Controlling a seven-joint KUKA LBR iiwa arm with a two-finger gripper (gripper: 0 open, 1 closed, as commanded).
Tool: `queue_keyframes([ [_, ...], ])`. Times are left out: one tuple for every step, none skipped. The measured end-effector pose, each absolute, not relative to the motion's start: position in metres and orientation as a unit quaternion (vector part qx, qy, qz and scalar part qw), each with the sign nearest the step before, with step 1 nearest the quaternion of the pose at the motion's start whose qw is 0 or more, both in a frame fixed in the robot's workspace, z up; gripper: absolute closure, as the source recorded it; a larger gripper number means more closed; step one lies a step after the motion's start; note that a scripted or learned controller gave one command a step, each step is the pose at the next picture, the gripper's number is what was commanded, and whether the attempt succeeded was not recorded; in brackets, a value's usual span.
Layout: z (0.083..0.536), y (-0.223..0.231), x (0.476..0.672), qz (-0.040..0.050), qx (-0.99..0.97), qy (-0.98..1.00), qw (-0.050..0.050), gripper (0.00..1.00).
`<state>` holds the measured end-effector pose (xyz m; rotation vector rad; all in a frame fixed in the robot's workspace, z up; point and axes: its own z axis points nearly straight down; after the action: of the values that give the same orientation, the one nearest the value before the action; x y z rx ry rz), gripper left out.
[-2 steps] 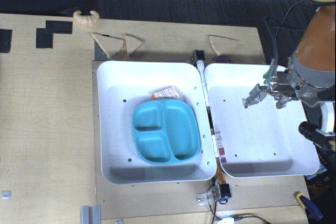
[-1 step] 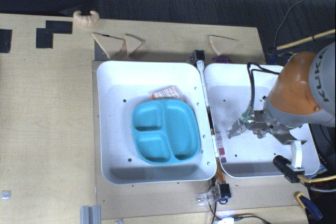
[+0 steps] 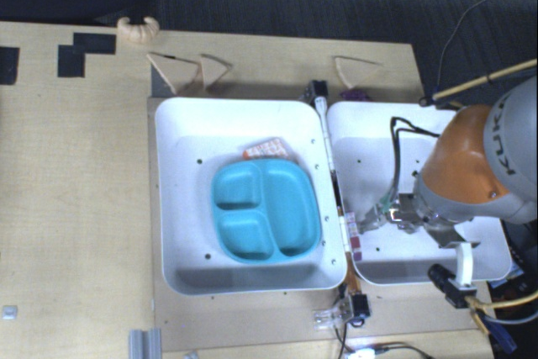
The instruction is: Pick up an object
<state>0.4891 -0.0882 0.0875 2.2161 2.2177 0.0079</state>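
Observation:
A blue divided plate (image 3: 266,208) lies in the left white bin (image 3: 181,181), filling much of its floor. A small red-and-white patterned packet (image 3: 267,150) peeks out from behind the plate's far edge. The arm reaches over the right white bin (image 3: 370,155) from the right, its orange band and grey wrist covering that bin's right half. My gripper (image 3: 380,217) hangs low over the right bin, near its left wall. How its fingers stand is not clear from here, and I see nothing held.
A dark divider strip (image 3: 324,130) runs between the two bins. A black cable (image 3: 395,147) loops off the arm above the right bin. A small purple thing (image 3: 357,96) sits behind the right bin's far rim. The wooden bench (image 3: 76,206) stretches to the left.

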Motion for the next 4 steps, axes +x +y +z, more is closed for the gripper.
queue_keyframes([
  [0.099, -0.088, 0.491, 0.0045, 0.707, 0.708, 0.005, 1.0],
  [0.088, -0.117, 0.597, 0.0035, 0.705, 0.709, 0.006, 1.0],
  [0.186, -0.039, 0.587, 0.0029, 0.705, 0.71, 0.002, 1.0],
  [0.206, 0.022, 0.547, 0.0011, 0.705, 0.709, 0.0, 1.0],
])
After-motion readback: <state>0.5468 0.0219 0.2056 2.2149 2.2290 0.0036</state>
